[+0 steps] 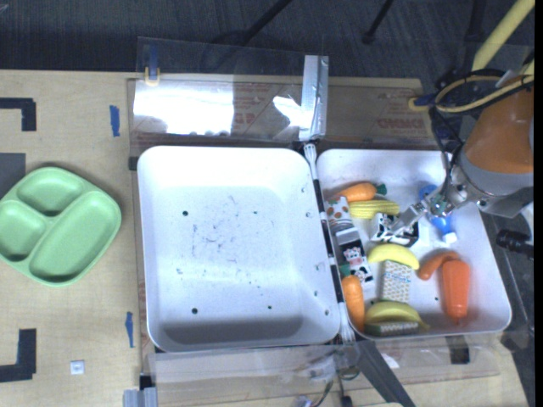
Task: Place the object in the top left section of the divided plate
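A pale wooden bench point(76, 329) fills the frame under a dark floor, with strips of blue tape and black corner marks at its left edge. On it, at the far left, sits the green three-section divided plate point(56, 224), its top left section point(49, 189) bare. The large white shallow bin point(229, 244) in the middle holds nothing I need; the smaller white bin point(490, 308) at the right is crowded with toy food: an orange plastic carrot point(456, 285), a yellow banana point(394, 255), a second banana point(394, 314) near the bottom rim, a pale waffle-like block point(394, 280), and a small black-and-white cow-patterned piece point(388, 227).

My grey arm with its orange band point(501, 142) comes in from the right, and my pincer point(424, 213) hangs low over the upper middle of that bin, just beside the cow-patterned piece and a small blue item point(441, 224). I cannot tell whether it is apart or together, and nothing shows clamped in it.

As I judge it, the grasp is yet to be made. The pile is tight, so I should come straight down on one piece with neighbours clear of both sides, close firmly, lift well above the bin walls, then cross the whole middle bin to the plate.
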Robot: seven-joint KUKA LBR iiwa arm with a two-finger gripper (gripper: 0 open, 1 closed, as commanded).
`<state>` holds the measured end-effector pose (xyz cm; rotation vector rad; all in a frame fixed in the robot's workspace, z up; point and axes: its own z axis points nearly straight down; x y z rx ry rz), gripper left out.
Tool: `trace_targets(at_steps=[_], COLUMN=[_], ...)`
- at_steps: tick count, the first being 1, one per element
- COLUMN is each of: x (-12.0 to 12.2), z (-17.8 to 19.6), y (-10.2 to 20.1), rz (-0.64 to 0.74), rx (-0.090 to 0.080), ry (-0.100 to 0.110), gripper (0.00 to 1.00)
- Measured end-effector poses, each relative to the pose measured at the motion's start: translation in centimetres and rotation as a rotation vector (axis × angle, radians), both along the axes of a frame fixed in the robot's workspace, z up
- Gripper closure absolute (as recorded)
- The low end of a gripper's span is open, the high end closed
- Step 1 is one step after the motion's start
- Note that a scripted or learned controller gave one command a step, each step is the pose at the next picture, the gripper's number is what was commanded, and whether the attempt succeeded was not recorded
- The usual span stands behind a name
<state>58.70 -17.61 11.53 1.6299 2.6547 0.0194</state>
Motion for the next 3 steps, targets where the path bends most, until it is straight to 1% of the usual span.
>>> trace_targets(at_steps=[1,2,3], x=[0.7,0.8,-5.5], z=[7.6,8.5,7.7], y=[8.9,8.8,8.7], rz=[0.027,0.024,0.281], rx=[0.003,0.003,0.001], ry=[0.027,0.024,0.031], gripper=[0.00,1.00,1.00])
